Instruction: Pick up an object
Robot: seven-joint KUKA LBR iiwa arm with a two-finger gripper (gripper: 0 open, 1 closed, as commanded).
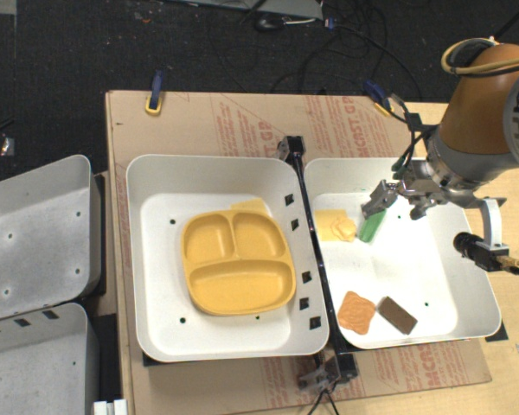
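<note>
Hand (389,199) hovering at right bin (467,318) far edge, grip state unclear. Green obj. (372,226) lying just below, beside yellow piece (335,226). Pick pending; nothing lifted yet.

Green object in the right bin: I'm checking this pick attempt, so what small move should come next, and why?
Probably a slow, short lift. The end effector sits right at the top of the green object, beside the yellow piece. Whether it is gripped is unclear; a small rise would show.

Dark speckled floor (60,50) with loose cables (346,33) surrounds the cardboard-topped bench (225,119).
</note>
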